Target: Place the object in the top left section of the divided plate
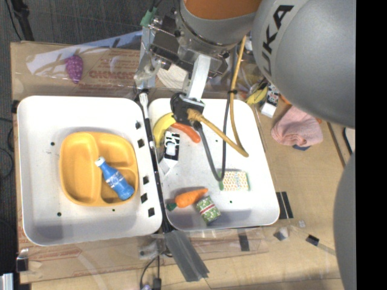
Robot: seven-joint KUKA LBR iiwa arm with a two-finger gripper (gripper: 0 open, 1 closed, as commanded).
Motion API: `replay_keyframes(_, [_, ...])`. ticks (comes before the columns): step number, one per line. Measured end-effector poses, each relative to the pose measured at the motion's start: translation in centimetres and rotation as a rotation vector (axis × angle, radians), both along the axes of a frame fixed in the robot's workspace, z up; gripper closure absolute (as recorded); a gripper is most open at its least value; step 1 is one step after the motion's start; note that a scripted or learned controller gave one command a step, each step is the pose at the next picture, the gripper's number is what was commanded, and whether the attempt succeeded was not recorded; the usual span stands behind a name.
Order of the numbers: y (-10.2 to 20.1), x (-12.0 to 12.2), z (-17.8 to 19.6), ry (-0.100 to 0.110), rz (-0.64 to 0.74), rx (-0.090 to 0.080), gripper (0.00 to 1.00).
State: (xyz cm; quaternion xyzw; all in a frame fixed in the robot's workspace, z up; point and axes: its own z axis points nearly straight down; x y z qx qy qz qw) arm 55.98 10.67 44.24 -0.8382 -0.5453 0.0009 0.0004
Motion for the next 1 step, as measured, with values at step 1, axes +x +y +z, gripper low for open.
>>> replay_keyframes(1, [0.0,0.0,0.0,0.0,0.0,0.0,0.0])
